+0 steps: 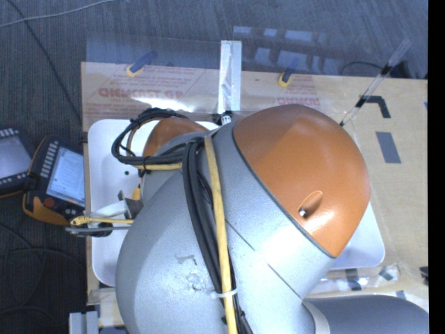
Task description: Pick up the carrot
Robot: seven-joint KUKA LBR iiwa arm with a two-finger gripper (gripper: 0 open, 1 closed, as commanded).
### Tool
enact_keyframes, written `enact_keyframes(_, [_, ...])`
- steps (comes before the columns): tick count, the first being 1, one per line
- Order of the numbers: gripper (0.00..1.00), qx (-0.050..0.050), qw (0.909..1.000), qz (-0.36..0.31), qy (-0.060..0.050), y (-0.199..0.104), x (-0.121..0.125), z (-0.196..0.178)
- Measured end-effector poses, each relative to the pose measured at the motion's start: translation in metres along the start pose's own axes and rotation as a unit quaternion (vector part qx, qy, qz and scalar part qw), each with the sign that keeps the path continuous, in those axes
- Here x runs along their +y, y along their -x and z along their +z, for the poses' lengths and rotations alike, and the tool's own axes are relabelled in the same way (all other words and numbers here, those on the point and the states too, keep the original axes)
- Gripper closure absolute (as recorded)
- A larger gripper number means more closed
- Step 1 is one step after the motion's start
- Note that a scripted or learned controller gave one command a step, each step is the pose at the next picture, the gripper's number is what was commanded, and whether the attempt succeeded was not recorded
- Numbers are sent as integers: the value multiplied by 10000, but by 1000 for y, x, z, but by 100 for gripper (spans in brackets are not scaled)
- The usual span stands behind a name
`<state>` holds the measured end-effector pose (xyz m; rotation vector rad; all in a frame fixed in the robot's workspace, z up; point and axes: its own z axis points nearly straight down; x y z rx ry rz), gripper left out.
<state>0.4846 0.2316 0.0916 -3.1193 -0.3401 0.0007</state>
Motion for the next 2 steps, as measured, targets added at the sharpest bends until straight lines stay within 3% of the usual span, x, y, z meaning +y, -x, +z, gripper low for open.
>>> enact_keyframes(1, [100,-12,9985,-549,48,8,76,-165])
enact_keyframes(2, [100,-39,9875,-1577,35,-1,55,-110])
